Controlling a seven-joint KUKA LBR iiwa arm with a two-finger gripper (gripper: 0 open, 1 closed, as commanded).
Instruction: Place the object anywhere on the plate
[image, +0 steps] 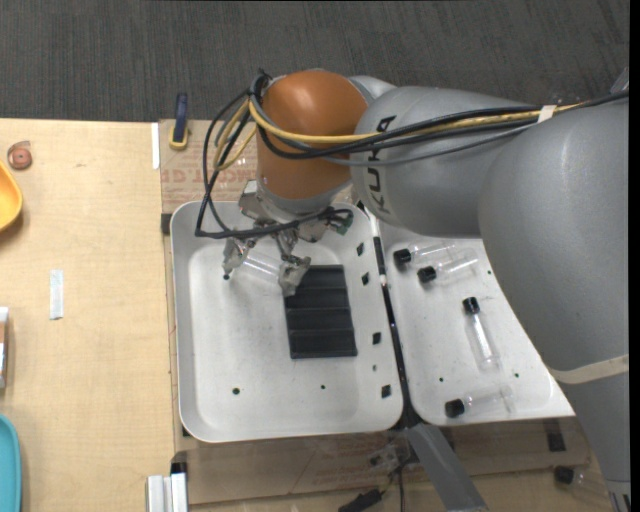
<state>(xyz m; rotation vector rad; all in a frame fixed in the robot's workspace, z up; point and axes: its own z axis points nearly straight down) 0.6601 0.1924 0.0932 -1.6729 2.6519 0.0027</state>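
kuka arm (470, 180) reaches from right over left bin (210, 390), orange band (305, 125) above wrist. gripper (262, 265) hangs low over bin's upper part, fingers (293, 275) spread apart around clear vial (260, 266) lying between them; whether pads touch it, cannot tell. black ridged plate (321, 312) lies flat in same bin, just right of gripper. more clear vials with black caps (478, 330) lie scattered in right bin (520, 395).
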